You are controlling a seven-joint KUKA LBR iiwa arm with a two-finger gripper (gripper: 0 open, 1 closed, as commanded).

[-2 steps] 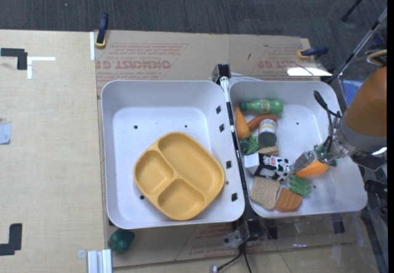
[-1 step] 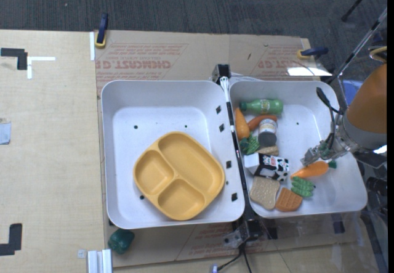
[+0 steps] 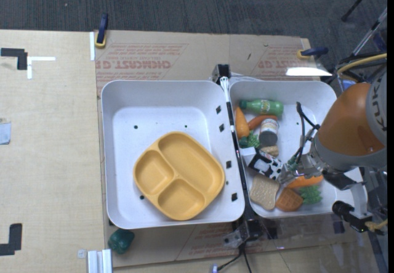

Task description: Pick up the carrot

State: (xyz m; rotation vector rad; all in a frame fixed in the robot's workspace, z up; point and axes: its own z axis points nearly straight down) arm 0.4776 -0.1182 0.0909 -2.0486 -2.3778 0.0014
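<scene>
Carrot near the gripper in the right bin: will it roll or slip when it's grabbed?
The carrot looks like a smooth, tapered plastic toy, so it would probably stay stiff and light but could slip along its taper. Its rounded body may roll, though the bread slice and bin wall crowd it. The gripper sits right at it.

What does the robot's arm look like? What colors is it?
The arm is big and rounded. Its fat part is bright orange, with grey casing beside it showing part of a dark letter. Black cables loop alongside it. Lower down, the gripper is made of dark and silvery metal bits.
</scene>
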